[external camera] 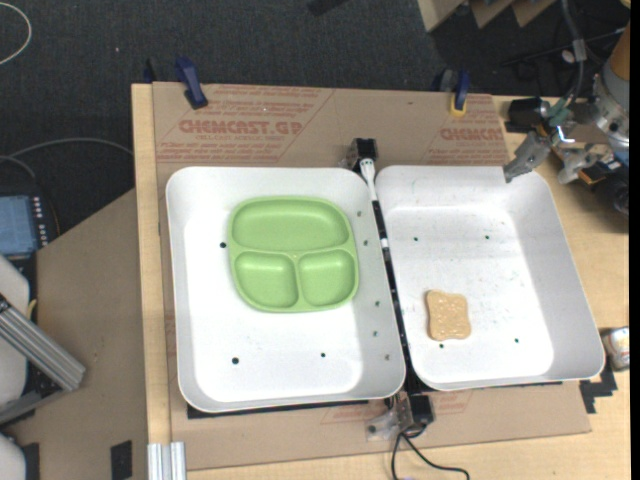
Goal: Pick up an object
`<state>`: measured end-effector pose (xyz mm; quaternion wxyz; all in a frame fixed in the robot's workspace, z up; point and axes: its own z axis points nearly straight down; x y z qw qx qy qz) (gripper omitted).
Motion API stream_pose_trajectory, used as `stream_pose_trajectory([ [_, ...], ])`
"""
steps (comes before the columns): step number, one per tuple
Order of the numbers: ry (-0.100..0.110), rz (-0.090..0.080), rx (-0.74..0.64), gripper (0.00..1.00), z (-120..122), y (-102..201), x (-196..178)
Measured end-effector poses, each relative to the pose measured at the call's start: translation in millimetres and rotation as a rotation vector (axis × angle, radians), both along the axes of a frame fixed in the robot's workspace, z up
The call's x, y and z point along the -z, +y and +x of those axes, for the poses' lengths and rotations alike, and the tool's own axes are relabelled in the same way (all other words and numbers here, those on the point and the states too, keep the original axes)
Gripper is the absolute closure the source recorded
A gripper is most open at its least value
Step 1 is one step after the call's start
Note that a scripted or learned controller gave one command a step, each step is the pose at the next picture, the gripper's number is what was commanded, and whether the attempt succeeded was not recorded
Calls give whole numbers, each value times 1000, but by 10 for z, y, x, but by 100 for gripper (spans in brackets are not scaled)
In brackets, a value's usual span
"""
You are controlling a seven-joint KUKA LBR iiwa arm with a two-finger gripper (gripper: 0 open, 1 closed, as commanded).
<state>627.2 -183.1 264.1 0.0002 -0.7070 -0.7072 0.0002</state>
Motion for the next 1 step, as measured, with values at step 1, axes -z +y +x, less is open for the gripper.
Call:
stream_pose_trajectory([
  [1,-23,-7,-3,0,-86,192,-2555],
])
